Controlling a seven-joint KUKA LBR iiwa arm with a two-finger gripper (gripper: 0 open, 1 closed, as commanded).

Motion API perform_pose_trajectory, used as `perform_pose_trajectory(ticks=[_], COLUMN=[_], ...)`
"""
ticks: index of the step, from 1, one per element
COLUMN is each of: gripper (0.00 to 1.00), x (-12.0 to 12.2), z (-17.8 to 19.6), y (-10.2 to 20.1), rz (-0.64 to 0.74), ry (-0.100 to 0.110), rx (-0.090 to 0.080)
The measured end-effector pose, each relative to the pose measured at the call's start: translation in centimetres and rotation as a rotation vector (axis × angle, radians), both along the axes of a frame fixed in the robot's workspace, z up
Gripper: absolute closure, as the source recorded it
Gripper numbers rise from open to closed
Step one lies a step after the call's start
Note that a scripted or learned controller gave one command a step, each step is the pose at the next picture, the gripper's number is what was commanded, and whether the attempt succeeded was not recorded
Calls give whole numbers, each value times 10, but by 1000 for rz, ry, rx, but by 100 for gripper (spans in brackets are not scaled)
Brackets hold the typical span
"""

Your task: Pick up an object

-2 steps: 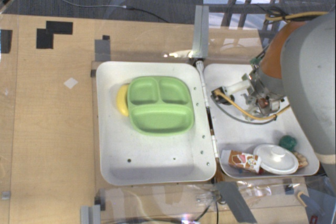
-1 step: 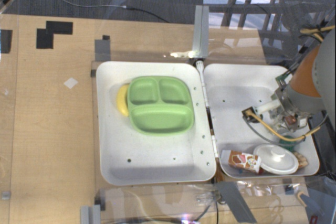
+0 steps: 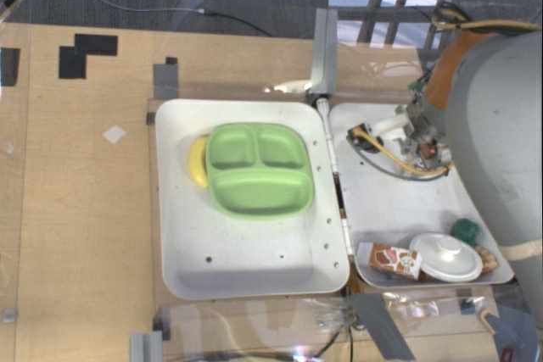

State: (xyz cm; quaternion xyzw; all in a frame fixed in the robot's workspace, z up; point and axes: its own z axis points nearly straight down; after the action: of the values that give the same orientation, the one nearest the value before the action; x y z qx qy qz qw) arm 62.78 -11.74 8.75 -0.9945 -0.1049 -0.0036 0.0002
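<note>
My gripper (image 3: 422, 147) hangs over the far part of the right bin (image 3: 386, 208), below the arm's orange band. Nothing shows directly beneath it but bare bin floor. Along the right bin's near edge lie a red-and-brown packet (image 3: 394, 259), a white round bowl (image 3: 447, 258) and a small dark green object (image 3: 465, 230). A brownish item (image 3: 486, 258) peeks out to the right of the bowl. In the left bin (image 3: 237, 258) sits a green divided plate (image 3: 258, 169), with a yellow object (image 3: 197, 163) partly tucked under its left edge.
The grey arm body (image 3: 501, 140) covers the right bin's right side. A metal divider (image 3: 335, 182) runs between the two bins. The wooden bench (image 3: 76, 182) stretches out to the left.
</note>
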Motion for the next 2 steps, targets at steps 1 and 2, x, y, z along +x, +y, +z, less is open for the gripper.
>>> perform_pose_trajectory(ticks=[1,2], gripper=[100,100], x=[30,36], z=[-1,-1], y=[5,-25], rz=[1,-2], ry=[3,3], rx=[0,0])
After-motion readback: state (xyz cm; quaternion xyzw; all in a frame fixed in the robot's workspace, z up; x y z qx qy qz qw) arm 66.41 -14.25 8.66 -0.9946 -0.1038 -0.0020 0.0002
